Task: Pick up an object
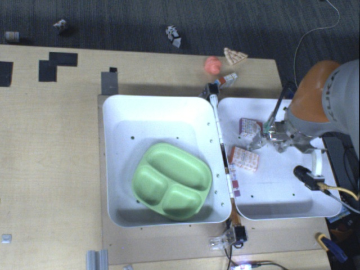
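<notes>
A: So, where is the arm (332, 103)?

B: Over the right bin (281, 204), reaching in from the right. Its orange band sits above the wrist, and the hand (264, 135) is low, near the bin's middle, pointing left.

A: Is the hand wide or narrow?

B: Hard to say. The tips are small and blurred against the white floor, so I cannot tell, and I see nothing clearly between them.

A: What lies in that bin?

B: Two small packets with red print. One packet (247, 126) is just left of the hand, close to it; whether they touch is unclear. The other (244, 159) lies below that one, tilted, near the bin's left wall.

A: And the left bin (118, 151)?

B: A green tray (171, 180) with three compartments, resting at a slant in the lower half.

A: Anything on the surface (50, 167) itself?

B: Above the bins, a pink ball (212, 66) and beside it a wedge (234, 56), tan with dots. A small tube (227, 80) lies just below them, near the bins' top corners. Black patches mark the surface's upper left.
</notes>
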